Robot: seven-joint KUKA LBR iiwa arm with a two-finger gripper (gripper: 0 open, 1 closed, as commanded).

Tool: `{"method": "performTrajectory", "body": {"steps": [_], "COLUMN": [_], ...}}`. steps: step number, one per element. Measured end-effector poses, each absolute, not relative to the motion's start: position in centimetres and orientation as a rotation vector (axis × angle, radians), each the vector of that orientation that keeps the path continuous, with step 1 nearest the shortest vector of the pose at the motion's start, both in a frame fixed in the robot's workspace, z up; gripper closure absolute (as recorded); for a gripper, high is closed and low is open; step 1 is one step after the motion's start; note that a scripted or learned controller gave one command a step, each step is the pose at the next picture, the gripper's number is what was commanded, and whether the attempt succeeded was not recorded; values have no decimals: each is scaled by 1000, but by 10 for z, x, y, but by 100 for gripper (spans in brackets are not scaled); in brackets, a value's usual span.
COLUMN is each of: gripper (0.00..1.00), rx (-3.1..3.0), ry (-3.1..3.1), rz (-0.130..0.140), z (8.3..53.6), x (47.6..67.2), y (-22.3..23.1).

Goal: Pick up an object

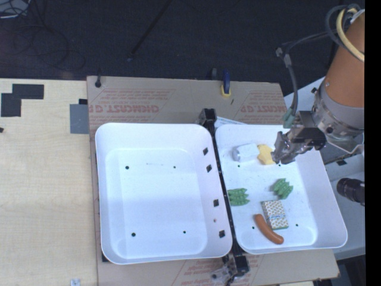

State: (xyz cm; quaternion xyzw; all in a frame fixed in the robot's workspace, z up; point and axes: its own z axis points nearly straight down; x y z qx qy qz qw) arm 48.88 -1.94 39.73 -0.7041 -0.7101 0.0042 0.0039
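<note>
Bench [41, 189] w/ cardboard sheet [178, 100]; 2 white bins [107, 177] on it.

Two bins sit side by side on the counter [41, 177]. The left bin [155, 139] touches the right bin [324, 219] along their shared edge. In the right bin, a cylinder [243, 153] lies at the back beside a wedge [265, 154]. The hand [283, 151] hangs just right of the wedge. Toward the front lie a pod [238, 196] on the left and a leafy piece [282, 188] on the right. Nearest the front, a box [274, 214] rests beside a sausage [268, 229].

Dark floor [178, 28] with loose cables [36, 34], pale wooden benchtop [41, 189], cardboard sheet [178, 97]
</note>
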Motion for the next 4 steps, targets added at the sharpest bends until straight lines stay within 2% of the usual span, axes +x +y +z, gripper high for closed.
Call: {"method": "performTrajectory", "body": {"steps": [1, 2, 3, 4], "gripper": [100, 100, 100, 100], "rx": [-2199, -2217, -2223, -2225], "ry": [-2230, -2215, -2213, -2208], "rz": [17, 12, 9, 10], "z": [407, 341, 313, 233], "x": [489, 474, 477, 474], "y": [-20, -25, -70, -157]}}
